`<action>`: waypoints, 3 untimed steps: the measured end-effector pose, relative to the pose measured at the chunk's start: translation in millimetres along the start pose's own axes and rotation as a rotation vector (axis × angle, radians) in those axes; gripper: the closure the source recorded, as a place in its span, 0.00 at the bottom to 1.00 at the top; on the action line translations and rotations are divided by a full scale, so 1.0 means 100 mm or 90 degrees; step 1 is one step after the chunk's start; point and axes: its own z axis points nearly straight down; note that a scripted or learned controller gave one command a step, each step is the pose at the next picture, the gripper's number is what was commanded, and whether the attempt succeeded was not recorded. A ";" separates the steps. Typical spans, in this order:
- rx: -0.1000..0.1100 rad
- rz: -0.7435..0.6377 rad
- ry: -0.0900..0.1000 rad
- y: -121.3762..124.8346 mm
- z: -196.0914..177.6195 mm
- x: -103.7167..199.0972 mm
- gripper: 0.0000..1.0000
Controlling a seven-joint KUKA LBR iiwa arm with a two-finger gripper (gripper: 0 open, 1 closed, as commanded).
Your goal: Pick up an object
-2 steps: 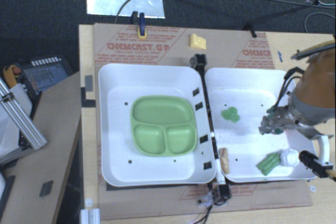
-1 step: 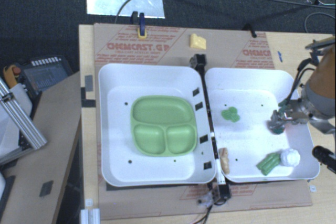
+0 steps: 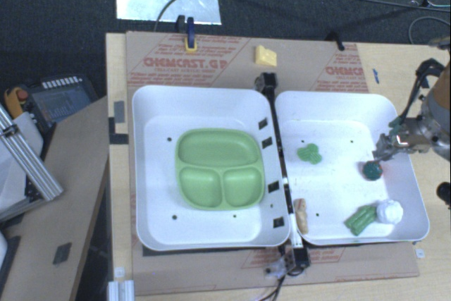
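A KUKA arm's gripper [image 3: 386, 148] hangs low over the right edge of the right bin [image 3: 331, 103], its tip just above a small dark-green ball [image 3: 371, 170] that lies against that bin's right wall. Whether the tip touches the ball cannot be made out at this slant, and how far the hand is open cannot be told; nothing is seen held in it.

By the look of things the pick is at the approach stage: the hand is placed over a candidate but no object is lifted. The next move probably calls for a short descent straight onto the ball, a firm close around it, and a clean rise clear of the bin wall, which stands close enough to crowd one side of the grasp. A round thing so near the wall may well roll away under a glancing touch.

The count in the right bin comes to four loose things: one dark-green ball at the right edge, one small green lump [image 3: 309, 153] towards the left-centre, one green-and-white bottle-like piece [image 3: 372, 216] lying in the near right corner, and one tan stick [image 3: 301, 215] along the near left edge by the divide. The left bin [image 3: 151, 151] carries one pale green divided plate [image 3: 218, 168], three compartments, set in its middle. Two bins in all, side by side on the bench. One yellow block [image 3: 266, 56] rests on the board beyond the bins.
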 end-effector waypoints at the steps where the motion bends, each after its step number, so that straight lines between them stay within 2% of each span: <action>1: 0.002 -0.003 0.002 0.34 -0.01 0.43 1.00; 2: 0.003 -0.003 0.002 0.51 0.07 0.83 1.00; 3: 0.003 -0.003 0.003 0.80 0.04 1.27 1.00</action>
